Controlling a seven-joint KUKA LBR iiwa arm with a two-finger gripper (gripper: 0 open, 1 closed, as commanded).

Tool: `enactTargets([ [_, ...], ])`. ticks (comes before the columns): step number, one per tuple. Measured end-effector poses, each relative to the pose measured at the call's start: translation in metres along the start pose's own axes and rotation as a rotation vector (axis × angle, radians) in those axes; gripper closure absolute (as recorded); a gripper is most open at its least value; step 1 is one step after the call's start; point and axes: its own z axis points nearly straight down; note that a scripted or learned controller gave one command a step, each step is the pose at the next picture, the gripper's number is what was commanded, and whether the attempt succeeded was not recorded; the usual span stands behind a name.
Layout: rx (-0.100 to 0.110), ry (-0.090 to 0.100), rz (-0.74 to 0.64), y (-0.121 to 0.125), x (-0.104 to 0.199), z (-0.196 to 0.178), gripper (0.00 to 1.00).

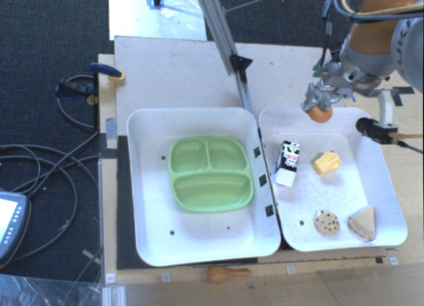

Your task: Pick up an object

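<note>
Gripper (320,102) above the right bin's (381,165) far edge, fingers pinched on an orange ball (320,114) that hangs just under them. Below in that bin: carton (287,162), yellow piece (326,163), cookie (326,222), wedge (363,222). Left bin (149,185) holds a green tray (211,173).

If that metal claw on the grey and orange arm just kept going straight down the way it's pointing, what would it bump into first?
Most likely the small round orange object directly under the gripper, at the far edge of the right white bin. The two overlap in this view, so they may already be touching; depth is hard to judge from above.
</note>
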Motion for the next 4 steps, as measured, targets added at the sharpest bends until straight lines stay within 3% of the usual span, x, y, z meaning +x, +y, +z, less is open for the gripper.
enactTargets([
  [2, 0.002, 0.001, -0.001, -0.046, 0.088, 0.017, 1.00],
  [3, 0.002, 0.002, -0.001, -0.083, 0.139, 0.019, 1.00],
  [4, 0.003, 0.001, 0.000, -0.119, 0.171, 0.019, 1.00],
])
